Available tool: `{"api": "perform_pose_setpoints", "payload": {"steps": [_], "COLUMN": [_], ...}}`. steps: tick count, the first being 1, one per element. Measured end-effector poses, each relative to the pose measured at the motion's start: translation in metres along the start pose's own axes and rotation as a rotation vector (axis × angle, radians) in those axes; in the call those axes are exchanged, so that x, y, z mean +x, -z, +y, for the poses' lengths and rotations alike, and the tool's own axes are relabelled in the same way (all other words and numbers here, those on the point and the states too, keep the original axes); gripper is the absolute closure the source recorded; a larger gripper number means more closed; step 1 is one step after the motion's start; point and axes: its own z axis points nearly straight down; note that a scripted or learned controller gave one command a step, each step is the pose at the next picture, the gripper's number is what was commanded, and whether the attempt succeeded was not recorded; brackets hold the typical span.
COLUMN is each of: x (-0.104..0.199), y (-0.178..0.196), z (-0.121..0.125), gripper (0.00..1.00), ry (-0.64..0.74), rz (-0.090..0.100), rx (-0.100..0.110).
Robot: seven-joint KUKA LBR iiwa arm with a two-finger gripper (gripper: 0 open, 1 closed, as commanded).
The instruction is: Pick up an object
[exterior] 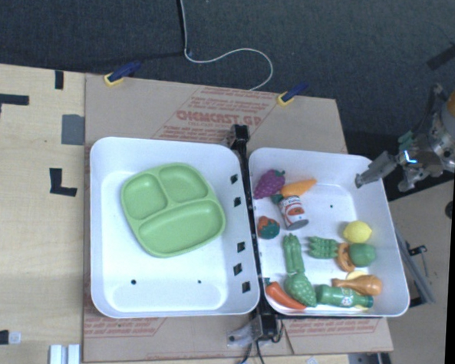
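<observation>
Meanwhile, the gripper (pixel 382 173) hangs over the upper right corner of the right bin (pixel 330 193).
Whether it is open or shut cannot be told. Toy foods lie below in that bin: purple grapes (pixel 268 183), a small can (pixel 293 211), a lemon (pixel 357 231).

One camera looks down on the table (pixel 26 203) from above, at a slant, far enough back to take in both white bins whole. The left bin (pixel 105 231) and the right bin (pixel 328 164) sit side by side near the middle of the view, on a cardboard sheet (pixel 216 119). Dark floor (pixel 84 15) fills the top of the view, beyond the table's far edge. The arm's wrist (pixel 426 147) enters at the right edge, above the right bin's far corner.
</observation>
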Motion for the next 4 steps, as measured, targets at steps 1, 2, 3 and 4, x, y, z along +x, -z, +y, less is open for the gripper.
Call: {"api": "perform_pose_setpoints", "payload": {"steps": [1,2,3,4], "x": [0.060,0.058,0.182,0.245], "y": [0.165,0.164,0.222,0.189], "z": [-0.041,-0.041,-0.066,-0.098], "gripper": [0.00,1.00,1.00,1.00], "ry": [0.006,0.002,0.013,0.007], "rz": [-0.003,-0.002,0.003,0.001], "rx": [-0.020,-0.001,-0.007,0.004]}}
